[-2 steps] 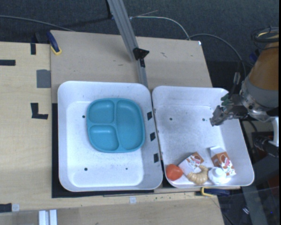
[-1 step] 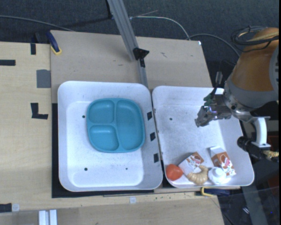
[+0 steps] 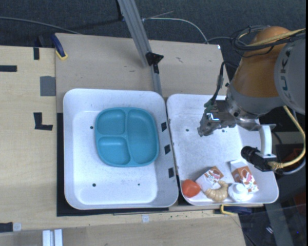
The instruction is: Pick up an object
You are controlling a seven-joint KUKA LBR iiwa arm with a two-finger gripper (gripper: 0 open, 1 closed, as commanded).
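1. The arm's orange-banded wrist (image 3: 259, 60) rises closest to the lens; below it the gripper (image 3: 208, 124) hangs over the bare upper floor of the right bin (image 3: 195, 152). How far it is parted I cannot tell, and nothing shows between its tips.
2. The things to pick lie well below the gripper, along that bin's lower edge: a red ball (image 3: 191, 188) lowest left, then a packet (image 3: 212, 177), a croissant (image 3: 217, 191), a white cup (image 3: 239, 191) and a second packet (image 3: 244, 176).
3. They crowd together, touching or nearly so. The red ball, at the end of the row, looks the easiest target.
4. To do it well, I would move down over the ball, descend straight, and avoid the bin wall.
5. Left of the gripper, the other bin (image 3: 74, 137) holds a blue divided plate (image 3: 127, 136).
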